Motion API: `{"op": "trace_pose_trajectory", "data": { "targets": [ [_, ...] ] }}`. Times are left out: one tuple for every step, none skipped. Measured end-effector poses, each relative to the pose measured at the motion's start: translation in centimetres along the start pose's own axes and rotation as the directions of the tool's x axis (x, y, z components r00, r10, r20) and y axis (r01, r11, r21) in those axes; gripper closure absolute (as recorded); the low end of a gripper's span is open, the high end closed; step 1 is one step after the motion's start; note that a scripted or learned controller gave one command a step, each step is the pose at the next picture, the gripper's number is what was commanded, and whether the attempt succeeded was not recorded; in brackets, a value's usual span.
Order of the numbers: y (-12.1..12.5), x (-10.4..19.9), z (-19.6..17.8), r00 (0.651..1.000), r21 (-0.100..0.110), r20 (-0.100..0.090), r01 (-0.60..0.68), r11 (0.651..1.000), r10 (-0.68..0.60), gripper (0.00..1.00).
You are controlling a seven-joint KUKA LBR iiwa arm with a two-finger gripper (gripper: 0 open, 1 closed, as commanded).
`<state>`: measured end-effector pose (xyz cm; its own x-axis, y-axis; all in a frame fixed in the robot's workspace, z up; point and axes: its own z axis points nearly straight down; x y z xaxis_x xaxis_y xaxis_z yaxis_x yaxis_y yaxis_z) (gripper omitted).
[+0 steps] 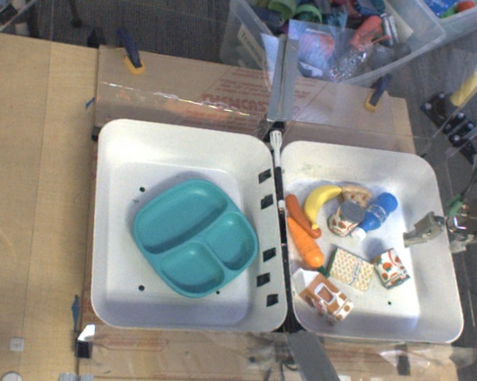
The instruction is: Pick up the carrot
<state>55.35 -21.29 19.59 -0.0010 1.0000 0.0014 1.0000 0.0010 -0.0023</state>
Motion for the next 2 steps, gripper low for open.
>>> {"op": "trace_pose_trajectory", "data": {
  "targets": [
    [-7.4, 5.1, 1.1, 0.948, 0.0, -0.001, 0.319, 0.948, -0.319, 0.0],
    [-7.4, 9.2, 6.2, 0.84, 0.0, -0.001, 0.542, 0.84, -0.542, 0.0]
  ]
}}
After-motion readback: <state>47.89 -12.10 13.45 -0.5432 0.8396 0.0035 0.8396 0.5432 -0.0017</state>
